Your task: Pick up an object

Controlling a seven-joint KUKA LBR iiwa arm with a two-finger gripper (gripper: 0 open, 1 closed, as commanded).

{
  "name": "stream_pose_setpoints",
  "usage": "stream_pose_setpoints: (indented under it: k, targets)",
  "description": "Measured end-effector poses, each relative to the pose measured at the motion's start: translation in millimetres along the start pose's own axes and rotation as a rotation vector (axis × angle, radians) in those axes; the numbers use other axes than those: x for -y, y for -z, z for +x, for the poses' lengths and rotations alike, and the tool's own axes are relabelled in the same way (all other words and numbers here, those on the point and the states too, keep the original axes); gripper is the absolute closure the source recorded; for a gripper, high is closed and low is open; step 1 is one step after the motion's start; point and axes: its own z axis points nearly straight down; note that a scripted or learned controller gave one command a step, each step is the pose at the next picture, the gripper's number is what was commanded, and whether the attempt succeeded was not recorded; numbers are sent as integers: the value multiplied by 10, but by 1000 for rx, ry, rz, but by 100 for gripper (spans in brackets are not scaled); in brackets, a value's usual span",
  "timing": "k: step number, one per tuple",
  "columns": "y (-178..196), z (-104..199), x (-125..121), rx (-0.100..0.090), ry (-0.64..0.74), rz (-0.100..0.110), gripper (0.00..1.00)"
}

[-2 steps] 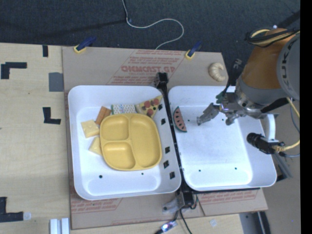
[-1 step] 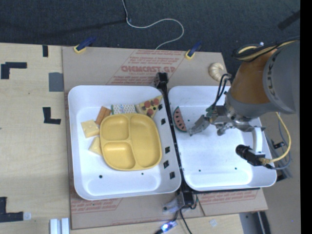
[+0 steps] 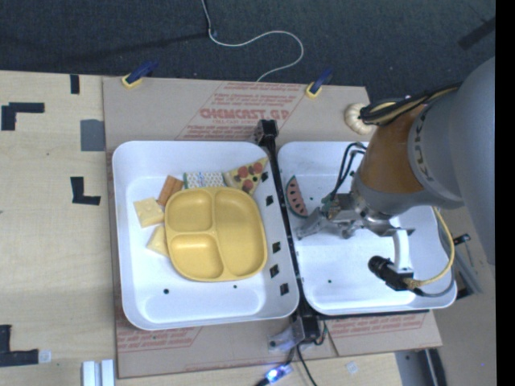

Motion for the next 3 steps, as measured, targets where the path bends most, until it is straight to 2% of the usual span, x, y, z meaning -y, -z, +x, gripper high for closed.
stream_pose_setpoints:
  k: [1, 2, 3]
  targets:
    - [-87, 3, 1, 2, 0, -6, 0]
    - [18, 1, 2, 2, 0, -7, 100]
    - [448, -39, -20, 1, 0, -10, 100]
